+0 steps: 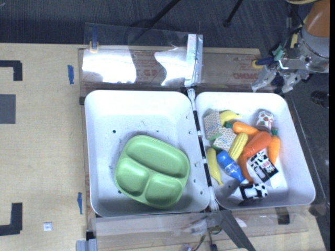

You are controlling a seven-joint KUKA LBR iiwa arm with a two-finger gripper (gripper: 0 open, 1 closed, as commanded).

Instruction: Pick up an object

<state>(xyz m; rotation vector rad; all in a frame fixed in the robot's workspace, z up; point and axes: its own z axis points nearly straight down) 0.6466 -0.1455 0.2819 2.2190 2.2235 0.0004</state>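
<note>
The right bin (301,156) holds a heap of toy food: an orange carrot (250,128), a corn cob (238,145), a yellow banana (213,167), a blue bottle (229,166), a small can (265,119), two waffle-like pieces (212,123) and a black-and-white patterned item (260,166). My gripper (274,85) hangs at the top right, just beyond this bin's back rim and apart from all the toys. Its fingers stand open with nothing between them.
A green divided plate (152,170) lies in the left bin (104,114). A clear plastic panel (141,56) stands behind the left bin. Cardboard (230,69) runs along the back edge. The wooden bench (36,156) extends to the left.
</note>
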